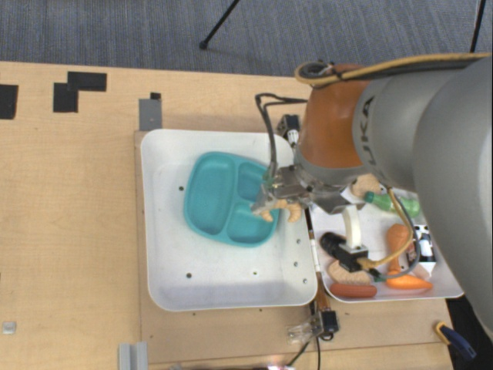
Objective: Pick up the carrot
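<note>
carrot (407, 283) lying flat at front edge of right bin (454, 290), orange, tapered, just right of a sausage (353, 289) and below an orange pear-like piece (397, 239); crowded by neighbours. gripper (279, 203) well apart from it — over right side of teal tray (223, 199) in left bin (166, 230), near the divide; open or closed: cannot tell, wrist blocks view, something tan beneath it, unidentified. judged light, stiff toy plastic, smooth and round — likely to roll or squirt out of a pinch. best taken across the thick middle, pinch square to the long axis, coming down from above to clear sausage
</note>
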You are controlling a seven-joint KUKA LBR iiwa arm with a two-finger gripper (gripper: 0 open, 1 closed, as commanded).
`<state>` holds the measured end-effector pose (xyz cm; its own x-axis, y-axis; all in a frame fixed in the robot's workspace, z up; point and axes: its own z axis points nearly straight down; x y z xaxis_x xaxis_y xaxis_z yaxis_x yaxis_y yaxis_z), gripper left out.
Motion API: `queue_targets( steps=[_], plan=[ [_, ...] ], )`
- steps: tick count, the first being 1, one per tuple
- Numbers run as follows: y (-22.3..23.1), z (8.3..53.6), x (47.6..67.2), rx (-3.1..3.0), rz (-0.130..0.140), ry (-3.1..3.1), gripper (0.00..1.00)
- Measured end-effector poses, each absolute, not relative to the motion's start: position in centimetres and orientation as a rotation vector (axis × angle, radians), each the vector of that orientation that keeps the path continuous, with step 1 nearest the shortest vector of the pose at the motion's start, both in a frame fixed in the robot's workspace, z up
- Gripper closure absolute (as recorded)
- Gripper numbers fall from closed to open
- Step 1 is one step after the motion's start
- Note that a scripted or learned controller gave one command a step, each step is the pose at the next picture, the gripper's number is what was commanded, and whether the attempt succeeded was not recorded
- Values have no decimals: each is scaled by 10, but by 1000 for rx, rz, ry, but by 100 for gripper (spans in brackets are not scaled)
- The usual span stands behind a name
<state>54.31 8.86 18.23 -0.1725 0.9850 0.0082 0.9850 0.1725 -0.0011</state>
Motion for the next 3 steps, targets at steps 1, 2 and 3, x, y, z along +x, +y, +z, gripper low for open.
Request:
queue_targets(
  steps=[1,2,3],
  plan=[
    [108,301,547,-2154,-18,-2296,100],
    [144,136,567,-2134,18,-2293,100],
    [143,227,559,-2243,-15,-2206,100]
  ],
)
